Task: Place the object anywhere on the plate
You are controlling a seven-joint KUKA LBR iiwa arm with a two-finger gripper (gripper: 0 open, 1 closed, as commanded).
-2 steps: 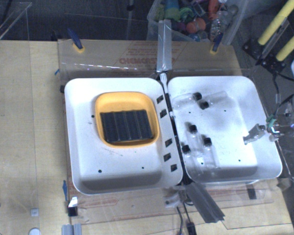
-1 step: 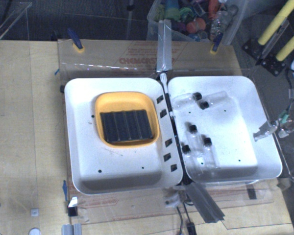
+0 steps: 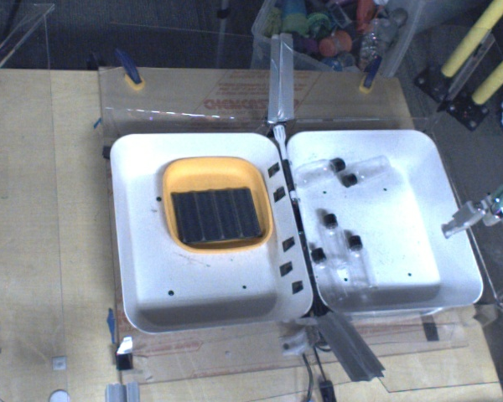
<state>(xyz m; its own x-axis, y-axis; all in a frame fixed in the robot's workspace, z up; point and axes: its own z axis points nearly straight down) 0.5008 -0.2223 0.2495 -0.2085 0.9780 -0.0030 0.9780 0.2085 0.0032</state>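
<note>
A tan counter (image 3: 42, 224) bears two white bins (image 3: 142, 291) – a toy-filled tub (image 3: 335, 15) behind. The dark ribbed object (image 3: 216, 214) lies flat on the yellow plate (image 3: 178, 177), left bin. The end effector (image 3: 469, 219) sits at the right bin's edge, perhaps empty – grip indiscernible.

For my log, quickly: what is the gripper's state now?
Gripper: at the right bin's right edge; open or closed cannot be told; nothing seen held.
</note>
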